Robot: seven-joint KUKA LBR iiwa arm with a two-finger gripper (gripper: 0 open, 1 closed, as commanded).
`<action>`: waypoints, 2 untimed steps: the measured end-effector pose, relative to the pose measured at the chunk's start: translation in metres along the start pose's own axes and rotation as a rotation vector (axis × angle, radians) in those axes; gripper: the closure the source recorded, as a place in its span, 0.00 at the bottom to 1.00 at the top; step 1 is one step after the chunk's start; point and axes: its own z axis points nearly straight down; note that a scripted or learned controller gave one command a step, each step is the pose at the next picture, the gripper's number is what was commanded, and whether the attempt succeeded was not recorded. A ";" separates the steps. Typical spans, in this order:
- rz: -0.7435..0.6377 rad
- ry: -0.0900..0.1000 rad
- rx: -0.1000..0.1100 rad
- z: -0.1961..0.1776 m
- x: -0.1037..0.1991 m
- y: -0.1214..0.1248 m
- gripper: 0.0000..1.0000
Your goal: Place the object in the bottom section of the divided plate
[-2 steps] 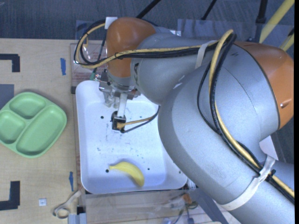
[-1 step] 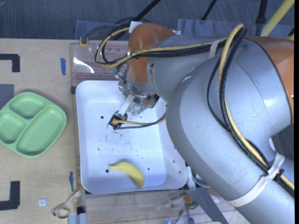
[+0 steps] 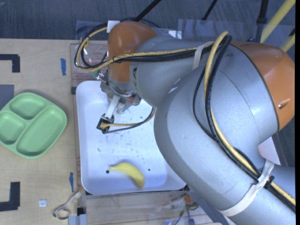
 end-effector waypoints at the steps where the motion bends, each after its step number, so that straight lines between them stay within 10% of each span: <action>1: 0.187 -0.002 0.004 0.000 -0.052 0.018 1.00; 2: 0.245 -0.005 0.005 -0.032 -0.006 -0.014 1.00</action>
